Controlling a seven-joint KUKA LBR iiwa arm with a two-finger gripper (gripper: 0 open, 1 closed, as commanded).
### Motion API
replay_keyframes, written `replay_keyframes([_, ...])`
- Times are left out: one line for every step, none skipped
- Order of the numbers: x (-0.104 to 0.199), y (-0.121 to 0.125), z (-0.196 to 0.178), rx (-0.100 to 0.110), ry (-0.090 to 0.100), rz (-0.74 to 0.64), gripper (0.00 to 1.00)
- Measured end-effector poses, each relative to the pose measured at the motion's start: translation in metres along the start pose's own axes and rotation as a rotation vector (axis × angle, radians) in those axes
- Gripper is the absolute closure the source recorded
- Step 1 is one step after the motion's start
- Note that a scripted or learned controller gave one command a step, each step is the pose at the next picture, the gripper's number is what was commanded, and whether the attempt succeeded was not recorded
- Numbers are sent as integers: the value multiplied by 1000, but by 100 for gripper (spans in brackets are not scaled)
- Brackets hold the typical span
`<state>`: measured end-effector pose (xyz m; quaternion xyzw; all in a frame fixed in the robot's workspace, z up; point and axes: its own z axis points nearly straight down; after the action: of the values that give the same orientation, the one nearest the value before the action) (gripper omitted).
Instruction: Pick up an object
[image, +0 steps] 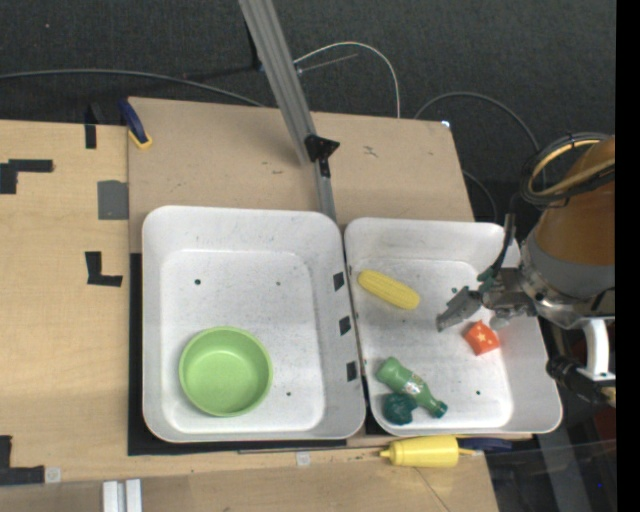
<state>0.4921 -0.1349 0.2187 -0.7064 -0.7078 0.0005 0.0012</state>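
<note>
My gripper (458, 308) hangs over the right bin (430, 236), coming in from the right, with its dark fingers spread apart and nothing between them. A small orange-red object (482, 339) lies just below and right of the fingertips. A yellow corn cob (388, 289) lies to the gripper's left, near the bin's upper middle. A green bottle (411, 385) rests near the bin's front, with a dark teal piece (398, 407) beside it.
The left bin (240, 225) holds a light green bowl (226, 371) at its front left. A yellow bottle (424, 452) lies on the bench just outside the right bin's front rim. A grey pole (290, 85) slants down to the bins' divide.
</note>
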Motion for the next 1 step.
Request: replay_keyframes([0,0,0,0,0,0,0])
